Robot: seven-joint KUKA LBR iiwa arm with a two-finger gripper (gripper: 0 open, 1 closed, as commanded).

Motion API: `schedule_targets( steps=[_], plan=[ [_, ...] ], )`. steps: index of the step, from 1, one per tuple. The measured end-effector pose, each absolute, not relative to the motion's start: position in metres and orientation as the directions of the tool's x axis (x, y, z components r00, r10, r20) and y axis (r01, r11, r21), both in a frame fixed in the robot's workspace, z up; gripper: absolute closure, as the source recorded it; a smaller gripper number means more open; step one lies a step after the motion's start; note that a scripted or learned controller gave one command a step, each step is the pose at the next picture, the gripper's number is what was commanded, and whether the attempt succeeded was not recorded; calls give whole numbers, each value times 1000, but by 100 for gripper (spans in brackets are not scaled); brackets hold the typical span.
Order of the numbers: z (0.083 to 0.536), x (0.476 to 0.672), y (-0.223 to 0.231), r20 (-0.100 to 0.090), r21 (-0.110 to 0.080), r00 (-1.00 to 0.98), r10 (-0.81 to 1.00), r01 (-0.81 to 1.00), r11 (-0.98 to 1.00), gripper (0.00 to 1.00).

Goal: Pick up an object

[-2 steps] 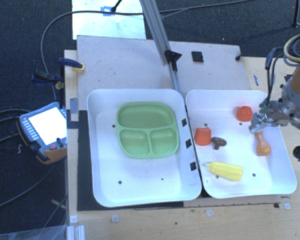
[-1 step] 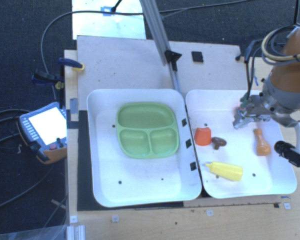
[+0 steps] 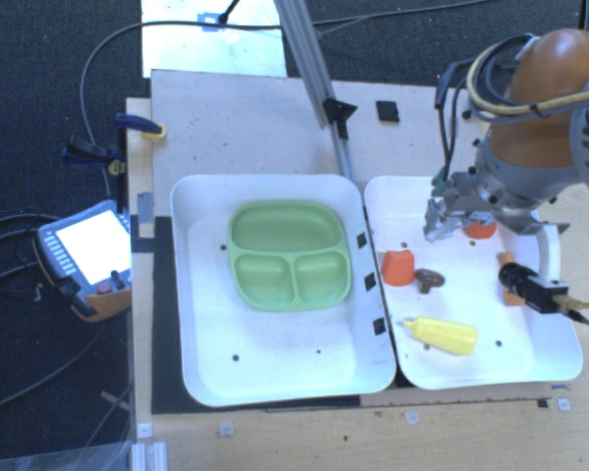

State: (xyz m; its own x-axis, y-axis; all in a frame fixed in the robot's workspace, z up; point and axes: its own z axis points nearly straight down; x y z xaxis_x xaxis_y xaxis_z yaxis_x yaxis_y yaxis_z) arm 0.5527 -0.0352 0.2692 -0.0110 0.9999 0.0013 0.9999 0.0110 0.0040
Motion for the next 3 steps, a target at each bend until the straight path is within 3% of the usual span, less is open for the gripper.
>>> schedule_targets(
  steps=[3],
  plan=[
    [241, 575, 106, 1, 0, -9, 1000, 1000, 9, 100]
  ],
)
